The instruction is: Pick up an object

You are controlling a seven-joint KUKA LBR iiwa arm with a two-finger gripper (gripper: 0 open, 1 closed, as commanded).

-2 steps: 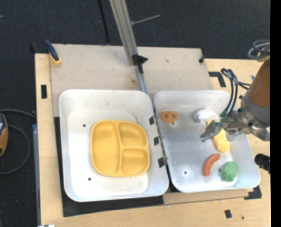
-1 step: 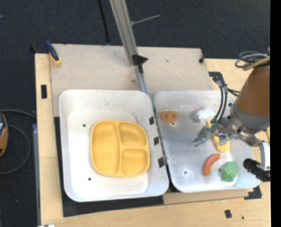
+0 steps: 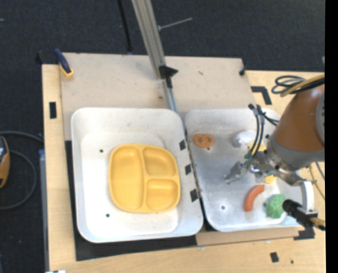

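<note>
Camera view: the pincer is seen low over the right bin, nothing visibly pinched; whether its tips are spread cannot be told. An orange sausage-shaped object lies just right-below it, a green object beyond

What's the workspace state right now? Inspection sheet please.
Surface: two shallow white bins, left bin, right bin, on a wooden bench.
Job's things: right bin holds a small brown pretzel-shaped toy, an orange sausage-shaped toy, a green leafy toy and a white rounded piece.
Clutter: yellow divided plastic tray in left bin.
Gripper: gripper low over right bin; nothing seen between fingers.
Cables: black cables along the arm.
Surroundings: dark floor, grey metal post.
</note>
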